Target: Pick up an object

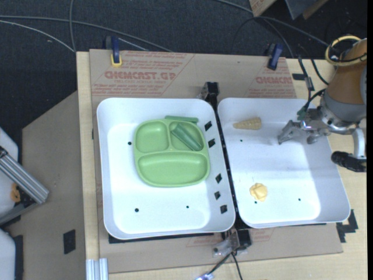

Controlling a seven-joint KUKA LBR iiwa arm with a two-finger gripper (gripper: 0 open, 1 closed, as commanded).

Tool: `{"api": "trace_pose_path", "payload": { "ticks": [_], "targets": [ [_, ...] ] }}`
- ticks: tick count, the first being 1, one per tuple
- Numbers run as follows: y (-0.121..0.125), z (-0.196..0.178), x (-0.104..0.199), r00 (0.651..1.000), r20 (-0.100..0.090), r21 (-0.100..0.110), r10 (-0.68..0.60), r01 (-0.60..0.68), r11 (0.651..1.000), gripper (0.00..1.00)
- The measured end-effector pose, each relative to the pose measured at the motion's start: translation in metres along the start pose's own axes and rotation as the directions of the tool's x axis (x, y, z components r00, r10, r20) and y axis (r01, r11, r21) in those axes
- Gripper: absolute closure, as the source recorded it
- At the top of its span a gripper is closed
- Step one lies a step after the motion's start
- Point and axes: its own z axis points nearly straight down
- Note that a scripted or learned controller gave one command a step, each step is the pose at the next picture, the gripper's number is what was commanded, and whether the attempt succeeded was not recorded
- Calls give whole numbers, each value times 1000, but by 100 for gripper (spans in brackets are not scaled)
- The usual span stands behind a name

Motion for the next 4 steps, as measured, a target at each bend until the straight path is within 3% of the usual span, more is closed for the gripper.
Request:
{"api": "trace_pose_path", "payload": {
  "ticks": [1,2,4],
  "targets": [
    [1,20,2,1000,-2,-3,-1,1,1000,0],
    [2,7,2,1000,0,-6,-2,2,1000,100],
    [9,-108,-3,1000,5,-14,0,0,1000,100]
  ]
}}
